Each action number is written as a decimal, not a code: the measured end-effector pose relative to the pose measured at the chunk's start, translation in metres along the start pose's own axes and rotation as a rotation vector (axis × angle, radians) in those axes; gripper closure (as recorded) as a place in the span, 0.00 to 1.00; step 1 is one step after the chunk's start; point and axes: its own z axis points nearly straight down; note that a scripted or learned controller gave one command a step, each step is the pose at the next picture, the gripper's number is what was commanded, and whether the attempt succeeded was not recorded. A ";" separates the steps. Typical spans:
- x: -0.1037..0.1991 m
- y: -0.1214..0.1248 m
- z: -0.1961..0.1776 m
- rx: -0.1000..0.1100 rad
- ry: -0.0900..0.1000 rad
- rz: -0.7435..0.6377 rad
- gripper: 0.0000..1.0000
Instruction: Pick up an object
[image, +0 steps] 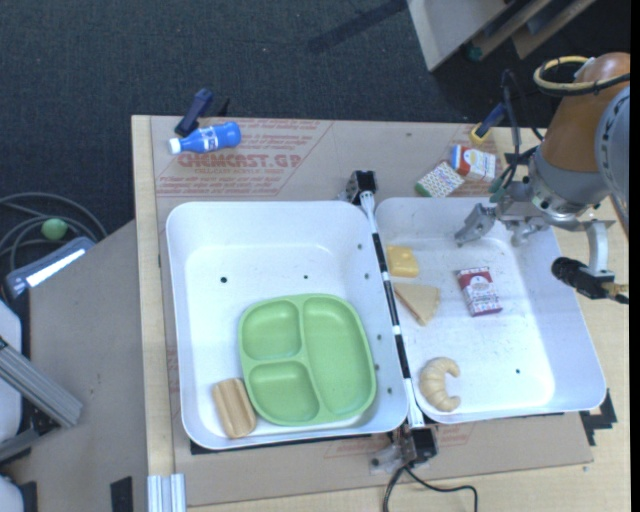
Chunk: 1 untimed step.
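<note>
Two shallow white plastic bins sit side by side on a pale board printed with faded red letters. In the left bin lies a smooth green plate with three compartments and rounded corners, and a tan ridged biscuit-like piece rests just beside its lower left edge. The right bin holds four small things, well apart from each other: a round yellow block like cheese, a pale wedge like a slice, a flat red and white packet, and a curved beige croissant near the front wall.

The grey arm with its orange band reaches in from the right, and its gripper hangs over the back part of the right bin. The metal fingers look spread and nothing is seen between them. The red packet lies just below the gripper, not touching it.

Outside the bins, a blue and white bottle lies on its side at the back left of the board, and two small printed boxes stand behind the right bin.
</note>
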 end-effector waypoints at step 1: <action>0.027 -0.037 0.055 -0.005 -0.003 0.001 0.00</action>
